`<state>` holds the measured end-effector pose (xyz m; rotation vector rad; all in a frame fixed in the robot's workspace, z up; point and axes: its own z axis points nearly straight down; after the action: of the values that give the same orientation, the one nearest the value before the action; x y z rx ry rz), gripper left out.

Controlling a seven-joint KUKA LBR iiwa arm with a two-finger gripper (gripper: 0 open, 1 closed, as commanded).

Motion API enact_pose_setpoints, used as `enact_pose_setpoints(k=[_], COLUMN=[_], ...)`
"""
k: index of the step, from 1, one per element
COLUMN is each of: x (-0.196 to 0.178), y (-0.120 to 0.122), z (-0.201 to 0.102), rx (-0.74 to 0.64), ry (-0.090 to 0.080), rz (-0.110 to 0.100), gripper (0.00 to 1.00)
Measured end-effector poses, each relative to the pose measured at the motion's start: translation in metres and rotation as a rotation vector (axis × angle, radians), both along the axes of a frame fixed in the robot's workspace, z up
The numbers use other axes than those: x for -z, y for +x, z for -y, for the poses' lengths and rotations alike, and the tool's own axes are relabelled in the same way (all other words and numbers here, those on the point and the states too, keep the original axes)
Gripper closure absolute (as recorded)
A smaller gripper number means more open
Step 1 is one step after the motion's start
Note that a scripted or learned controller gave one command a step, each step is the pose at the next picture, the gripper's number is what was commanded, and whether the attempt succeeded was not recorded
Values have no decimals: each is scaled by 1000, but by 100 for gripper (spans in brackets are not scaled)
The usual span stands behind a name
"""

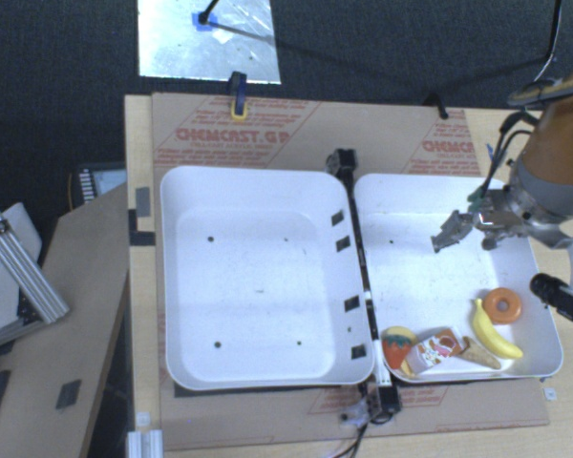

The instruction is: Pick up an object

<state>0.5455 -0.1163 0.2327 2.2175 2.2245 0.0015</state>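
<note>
Grey arm with orange band (559, 151): cut off by the picture's edge at 3 o'clock; its upper part is out of sight.
Claw (468, 229): its dark tips are too small to tell their spacing.
Small carton with red print (432, 351): print too small to read.
Brown piece (477, 355): at the right bin's 5 o'clock corner, partly under the yellow banana (492, 332); kind unclear.
Silver aluminium frame (14, 265): cut off at 9 o'clock.

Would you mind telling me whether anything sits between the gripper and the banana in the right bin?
Nothing visible does. The gripper hangs over bare bin floor, and the banana lies nearer the front, with the orange ring touching its far end.
</note>
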Motion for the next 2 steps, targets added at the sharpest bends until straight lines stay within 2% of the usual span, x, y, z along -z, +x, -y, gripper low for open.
enact_pose_setpoints(k=[1,2], x=[-159,-312], y=[-11,-44], z=[-41,-74], rx=[-7,-5], ry=[-1,0], rz=[18,22], gripper=[0,0])
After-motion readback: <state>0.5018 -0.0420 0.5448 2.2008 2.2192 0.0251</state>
